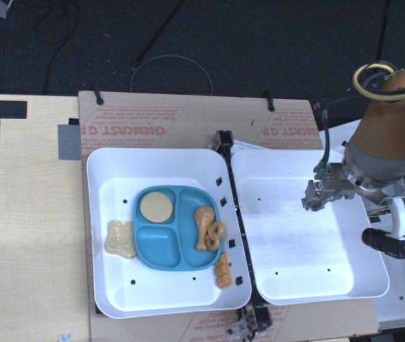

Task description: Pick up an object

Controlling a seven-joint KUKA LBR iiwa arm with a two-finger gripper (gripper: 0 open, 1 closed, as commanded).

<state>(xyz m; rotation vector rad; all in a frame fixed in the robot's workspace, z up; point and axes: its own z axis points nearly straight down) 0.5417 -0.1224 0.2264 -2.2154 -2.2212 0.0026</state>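
The claw hangs over the right bin; I cannot tell its state. The chicken leg looks light and hard; grab its thin middle.

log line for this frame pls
arm: over right bin | gripper: nothing seen held | left bin: blue tray with toy food | pick: not yet done

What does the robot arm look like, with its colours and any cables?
The arm is grey with an orange band near the top. A yellowish cable loops above it. The end effector is small, dark grey metal, with thin dark cables along it.
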